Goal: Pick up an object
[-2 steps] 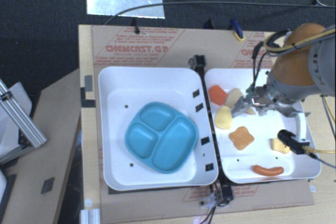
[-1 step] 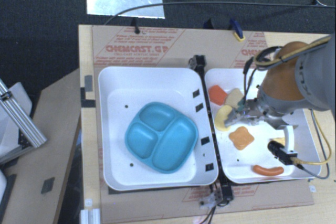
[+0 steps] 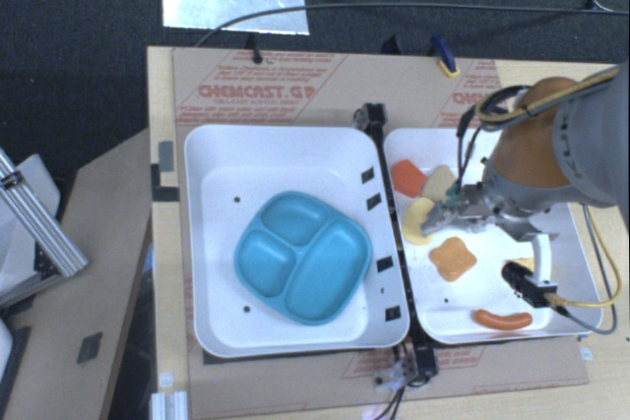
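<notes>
Near edge: closest to my camera is the front rim of the left bin (image 3: pixel 285 347), then the sausage (image 3: pixel 503 319) lying along the front of the right bin (image 3: pixel 571 330).
Left bin: I see a blue divided plate (image 3: pixel 301 256) sitting in the middle, well apart from the arm; nothing there needs touching.
Divider: where the two bins meet, a black strip (image 3: pixel 386 211) runs front to back, just beside the yellow banana piece (image 3: pixel 417 219).
Right bin, candidates: a red-orange block (image 3: pixel 408 177) at the back, a pale piece (image 3: pixel 439 180) beside it, the banana piece below, an orange waffle-like piece (image 3: pixel 453 258) in the middle.
Gripper: my gripper (image 3: pixel 455 209) sits low among these, near the banana piece and the pale piece; I cannot tell whether it is parted or closed, nor that anything is held.
Risk, crowding: I judge the back-left items lie so close together that a close could nip two, or push one against the wall.
Risk, slip: the banana piece looks rounded and may squirt out sideways.
Risk, cable: a black connector and cable (image 3: pixel 527 282) hang near the sausage and could drag it.
</notes>
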You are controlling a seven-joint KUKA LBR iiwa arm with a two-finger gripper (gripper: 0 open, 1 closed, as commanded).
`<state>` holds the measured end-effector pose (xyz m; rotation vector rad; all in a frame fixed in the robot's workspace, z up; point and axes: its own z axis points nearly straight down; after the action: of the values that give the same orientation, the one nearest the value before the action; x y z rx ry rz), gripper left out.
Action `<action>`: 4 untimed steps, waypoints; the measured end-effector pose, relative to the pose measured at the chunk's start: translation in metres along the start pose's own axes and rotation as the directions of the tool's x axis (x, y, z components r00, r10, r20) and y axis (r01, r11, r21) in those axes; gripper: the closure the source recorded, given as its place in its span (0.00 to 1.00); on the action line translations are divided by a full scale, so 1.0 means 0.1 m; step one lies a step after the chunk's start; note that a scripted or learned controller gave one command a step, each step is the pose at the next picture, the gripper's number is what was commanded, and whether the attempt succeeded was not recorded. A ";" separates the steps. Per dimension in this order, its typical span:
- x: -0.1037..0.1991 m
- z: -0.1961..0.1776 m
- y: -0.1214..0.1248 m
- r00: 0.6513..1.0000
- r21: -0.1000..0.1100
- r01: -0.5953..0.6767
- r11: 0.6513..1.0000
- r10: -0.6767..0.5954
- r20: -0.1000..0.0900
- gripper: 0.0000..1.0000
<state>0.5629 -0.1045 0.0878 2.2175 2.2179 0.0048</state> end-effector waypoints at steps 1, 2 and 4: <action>0.00 -0.10 0.01 1.000 -0.002 0.001 1.000 -0.001 0.000 1.00; -0.05 -0.54 0.03 1.000 0.001 0.002 1.000 -0.002 -0.001 1.00; -0.10 -1.82 0.10 1.000 -0.003 0.005 1.000 -0.005 0.000 1.00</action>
<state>0.5716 -0.1139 0.2695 2.2109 2.2220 0.0078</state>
